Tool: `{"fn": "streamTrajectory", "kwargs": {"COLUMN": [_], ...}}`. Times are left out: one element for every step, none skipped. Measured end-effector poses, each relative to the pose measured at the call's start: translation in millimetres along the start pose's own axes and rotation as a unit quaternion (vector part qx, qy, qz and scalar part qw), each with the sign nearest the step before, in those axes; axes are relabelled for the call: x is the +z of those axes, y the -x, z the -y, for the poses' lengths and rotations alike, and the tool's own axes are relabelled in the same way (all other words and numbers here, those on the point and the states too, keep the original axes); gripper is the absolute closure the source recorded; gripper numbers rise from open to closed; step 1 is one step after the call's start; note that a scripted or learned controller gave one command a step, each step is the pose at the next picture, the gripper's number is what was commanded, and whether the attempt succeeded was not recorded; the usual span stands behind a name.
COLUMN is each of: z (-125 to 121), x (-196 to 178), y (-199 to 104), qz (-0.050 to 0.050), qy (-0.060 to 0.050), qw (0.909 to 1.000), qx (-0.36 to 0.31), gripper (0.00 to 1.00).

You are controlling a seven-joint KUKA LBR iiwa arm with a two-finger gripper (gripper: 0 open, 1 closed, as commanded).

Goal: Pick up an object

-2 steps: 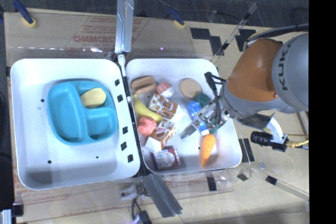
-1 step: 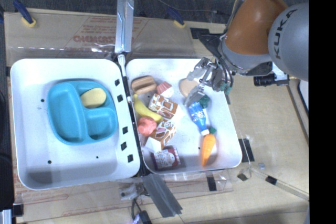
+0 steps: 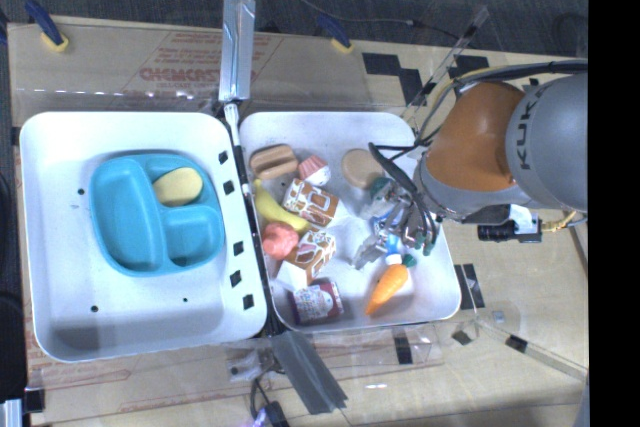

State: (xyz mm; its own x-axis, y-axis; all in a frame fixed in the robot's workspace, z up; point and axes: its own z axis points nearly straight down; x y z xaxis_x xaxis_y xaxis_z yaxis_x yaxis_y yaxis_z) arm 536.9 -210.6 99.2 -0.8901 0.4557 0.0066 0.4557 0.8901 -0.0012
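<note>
Gripper (image 3: 392, 237) low in right bin (image 3: 340, 127) | finger spread: can't tell | carrot (image 3: 388, 285) just beside, below me | I centre on it first, avoid the cartons (image 3: 318, 205)

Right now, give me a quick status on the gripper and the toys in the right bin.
Gripper low in the right white bin, nothing seen held. Orange toy carrot just below it. Yellow toy banana and small cartons crowd the bin's left.

Tray (image 3: 130, 215) lies in the left bin (image 3: 50, 215); carrot (image 3: 388, 287) in the right bin (image 3: 330, 123), banana (image 3: 275, 212) to its left.
</note>
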Motion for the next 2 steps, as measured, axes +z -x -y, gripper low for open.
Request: {"fn": "streamTrajectory", "kwargs": {"z": [-28.3, -2.6], "x": [-64.9, 5.2], "y": [53.8, 2.7], "qz": [0.002, 0.000], "qy": [0.001, 0.001], "qw": [0.9614, 0.9298], "qx": [0.275, 0.368], "gripper": [0.00, 0.00]}}
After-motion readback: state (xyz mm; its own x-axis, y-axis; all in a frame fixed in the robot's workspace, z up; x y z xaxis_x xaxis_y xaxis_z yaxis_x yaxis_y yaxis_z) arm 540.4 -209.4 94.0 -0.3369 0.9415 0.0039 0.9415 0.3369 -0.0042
